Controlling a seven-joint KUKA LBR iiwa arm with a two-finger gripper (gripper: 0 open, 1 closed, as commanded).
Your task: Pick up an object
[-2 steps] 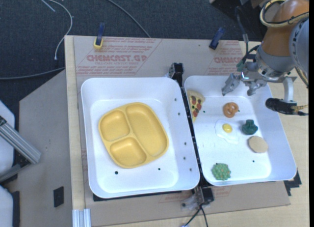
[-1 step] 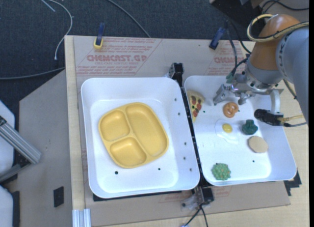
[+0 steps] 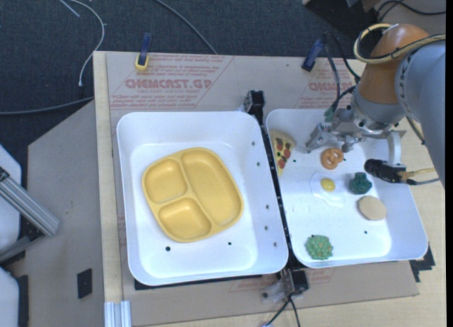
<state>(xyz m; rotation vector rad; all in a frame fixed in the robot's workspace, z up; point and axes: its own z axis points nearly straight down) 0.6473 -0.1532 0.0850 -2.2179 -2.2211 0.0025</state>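
My gripper (image 3: 329,146) hangs low over the back of the right bin (image 3: 403,248), open, with its fingers spread either side of an orange ring-shaped toy (image 3: 331,158) just in front of it. The toy lies on the bin floor, and I cannot tell whether the fingers touch it. Close by lie a fried-egg toy (image 3: 327,185), a dark green toy (image 3: 360,183), a beige cookie-like piece (image 3: 371,208), a leafy green piece (image 3: 319,247) and a pizza slice (image 3: 282,150) against the left wall.
The left bin (image 3: 141,127) holds a yellow divided plate (image 3: 192,193). The grey arm with its orange band (image 3: 389,64) comes in from the upper right. Bare bin floor lies at the right bin's front right.
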